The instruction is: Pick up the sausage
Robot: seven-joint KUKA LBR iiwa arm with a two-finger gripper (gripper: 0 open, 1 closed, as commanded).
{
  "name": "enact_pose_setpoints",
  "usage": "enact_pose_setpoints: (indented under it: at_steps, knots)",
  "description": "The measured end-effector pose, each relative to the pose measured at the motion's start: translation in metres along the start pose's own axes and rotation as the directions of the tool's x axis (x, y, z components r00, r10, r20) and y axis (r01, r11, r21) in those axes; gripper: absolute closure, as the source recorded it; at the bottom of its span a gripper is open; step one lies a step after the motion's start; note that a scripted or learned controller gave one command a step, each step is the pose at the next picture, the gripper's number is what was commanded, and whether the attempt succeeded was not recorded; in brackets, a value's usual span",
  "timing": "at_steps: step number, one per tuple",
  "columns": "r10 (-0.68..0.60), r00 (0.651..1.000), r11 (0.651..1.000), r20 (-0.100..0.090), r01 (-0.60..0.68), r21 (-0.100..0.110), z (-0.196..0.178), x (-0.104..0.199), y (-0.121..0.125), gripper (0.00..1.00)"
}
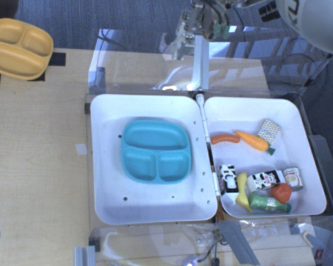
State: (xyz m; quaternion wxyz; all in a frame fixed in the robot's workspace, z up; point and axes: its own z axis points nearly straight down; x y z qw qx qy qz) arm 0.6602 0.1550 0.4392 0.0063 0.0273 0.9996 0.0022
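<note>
The sausage (225, 139) is a short orange-red link lying flat at the left side of the right bin (299, 121), close to the divider between the bins. An orange carrot (252, 141) lies just to its right, nearly end to end with it. My gripper (197, 26) hangs high beyond the far edge of the bins, above the clear back panel, well away from the sausage. Nothing shows under it.
A checkered packet (268, 131) lies beside the carrot. At the near end of the right bin sit two cow-print cartons (227, 179), a banana (242, 192), a green bottle (269, 204), a red fruit (281, 193) and a can (292, 177). The left bin (108, 204) holds a blue divided plate (155, 151). A yellow plate (19, 46) lies at far left.
</note>
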Motion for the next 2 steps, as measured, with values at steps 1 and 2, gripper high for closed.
enact_pose_setpoints:
  at_steps: [1,2]
  knots:
    - [-0.001,1.000,1.000,0.010,0.001,-0.005,-0.014,-0.001,0.001,1.00]
    - [0.000,1.000,1.000,0.022,0.001,-0.009,-0.028,-0.002,0.002,1.00]
